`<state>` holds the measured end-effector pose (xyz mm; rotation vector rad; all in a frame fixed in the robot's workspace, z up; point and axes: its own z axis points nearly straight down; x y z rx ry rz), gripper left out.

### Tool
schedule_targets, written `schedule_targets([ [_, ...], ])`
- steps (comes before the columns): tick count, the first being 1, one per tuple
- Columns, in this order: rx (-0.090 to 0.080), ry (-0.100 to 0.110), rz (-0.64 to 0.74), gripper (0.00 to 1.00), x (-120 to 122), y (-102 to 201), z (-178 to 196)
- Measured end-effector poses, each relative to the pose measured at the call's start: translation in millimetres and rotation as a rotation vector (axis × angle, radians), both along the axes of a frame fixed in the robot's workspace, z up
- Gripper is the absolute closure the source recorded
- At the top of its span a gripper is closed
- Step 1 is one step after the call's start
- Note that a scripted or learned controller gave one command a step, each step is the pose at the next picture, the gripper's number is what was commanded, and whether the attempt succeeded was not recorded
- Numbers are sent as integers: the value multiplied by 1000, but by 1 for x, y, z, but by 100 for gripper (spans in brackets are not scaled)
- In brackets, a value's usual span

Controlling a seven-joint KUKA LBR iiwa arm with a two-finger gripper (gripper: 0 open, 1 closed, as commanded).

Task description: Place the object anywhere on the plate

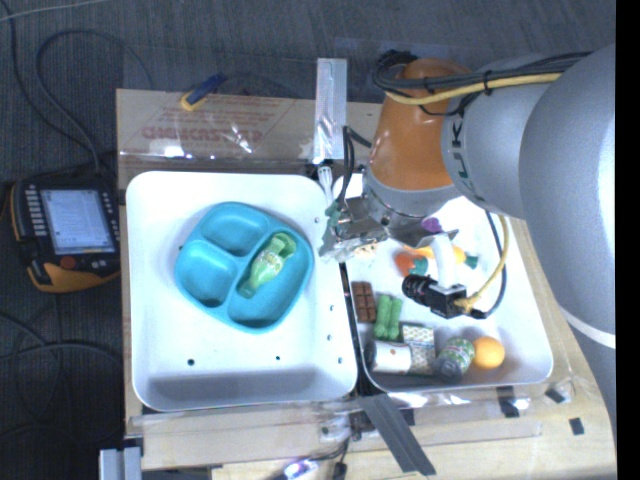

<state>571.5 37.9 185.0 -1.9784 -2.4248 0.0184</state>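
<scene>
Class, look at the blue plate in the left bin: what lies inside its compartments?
The blue plate has three compartments. A green bottle-shaped object lies in the right-hand one, tilted along it. The other two show bare blue. The plate surface under the object is covered.

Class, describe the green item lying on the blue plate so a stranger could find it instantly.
Start at the left white bin and find the blue divided plate in it. In the plate's right-hand compartment lies a small green bottle, tilted. It is the sole item on the plate; all other objects sit in the right bin.
</scene>
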Motion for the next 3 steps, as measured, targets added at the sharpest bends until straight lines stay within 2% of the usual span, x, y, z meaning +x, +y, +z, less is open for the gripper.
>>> schedule_targets([
  [1,-2,-8,-125,100,28,56,-6],
  [2,-2,-14,-264,100,28,79,-48],
  [3,-5,-7,-264,0,26,79,-51],
])
